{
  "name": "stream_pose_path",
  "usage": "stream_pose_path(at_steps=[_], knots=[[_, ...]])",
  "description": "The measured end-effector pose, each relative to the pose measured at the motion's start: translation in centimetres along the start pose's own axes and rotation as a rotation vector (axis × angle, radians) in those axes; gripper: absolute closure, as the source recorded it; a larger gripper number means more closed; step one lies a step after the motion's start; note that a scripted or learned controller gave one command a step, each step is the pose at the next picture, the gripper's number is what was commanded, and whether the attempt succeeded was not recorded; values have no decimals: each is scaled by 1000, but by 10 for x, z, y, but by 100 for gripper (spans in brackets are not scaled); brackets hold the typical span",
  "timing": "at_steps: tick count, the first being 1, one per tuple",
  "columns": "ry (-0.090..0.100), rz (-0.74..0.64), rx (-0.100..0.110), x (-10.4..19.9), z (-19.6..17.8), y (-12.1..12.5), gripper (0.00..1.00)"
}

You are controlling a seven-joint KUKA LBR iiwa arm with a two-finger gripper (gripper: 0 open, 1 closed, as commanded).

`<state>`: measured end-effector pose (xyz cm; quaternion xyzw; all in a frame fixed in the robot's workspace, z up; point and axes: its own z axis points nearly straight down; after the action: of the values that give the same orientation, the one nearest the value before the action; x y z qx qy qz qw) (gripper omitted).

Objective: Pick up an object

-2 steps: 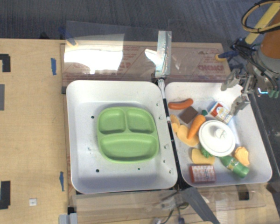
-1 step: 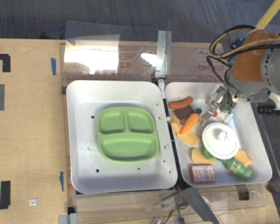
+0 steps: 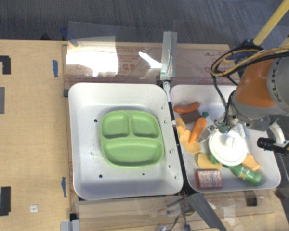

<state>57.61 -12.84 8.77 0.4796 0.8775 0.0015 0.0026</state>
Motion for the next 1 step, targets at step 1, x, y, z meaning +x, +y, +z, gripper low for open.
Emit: stream_pose_path(at_steps=[1], knots=[[1, 392, 4, -1, 0, 35, 0]])
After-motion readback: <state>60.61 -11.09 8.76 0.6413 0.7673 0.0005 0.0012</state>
